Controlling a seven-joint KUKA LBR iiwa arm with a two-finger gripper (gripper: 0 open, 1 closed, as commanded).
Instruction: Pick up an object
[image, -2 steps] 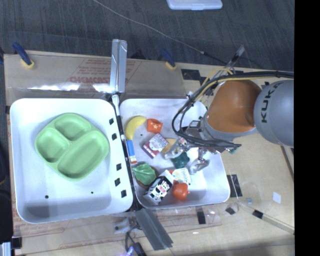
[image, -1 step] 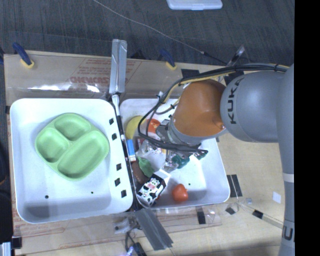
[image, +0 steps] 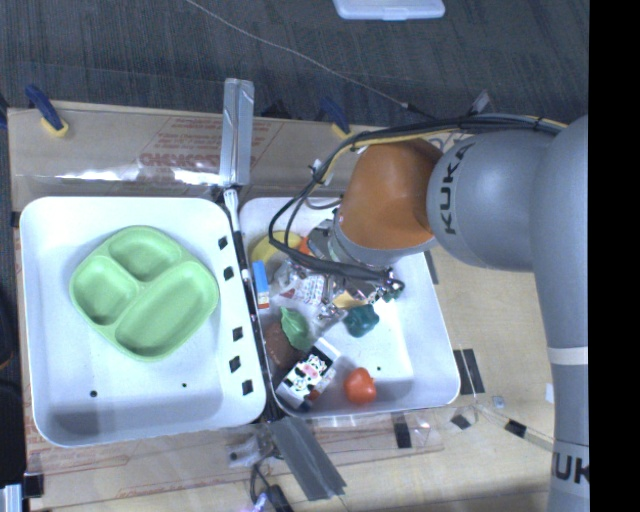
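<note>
Grey KUKA arm (image: 520, 200), orange band, black cables.

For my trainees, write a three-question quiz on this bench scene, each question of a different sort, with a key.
1. True or false: the green divided plate lies in the right bin.
2. Which sits nearest the right bin's front wall? A) teal object B) red-orange ball C) yellow object
3. Fill in: the arm's orange band hangs over the ____ bin.

Key: 1 false; 2 B; 3 right.

Divided plate (image: 145, 290) in left bin (image: 50, 400); right bin (image: 425, 340) holds tomato (image: 360, 385), milk carton (image: 306, 376), arm (image: 500, 200) above it.
</note>
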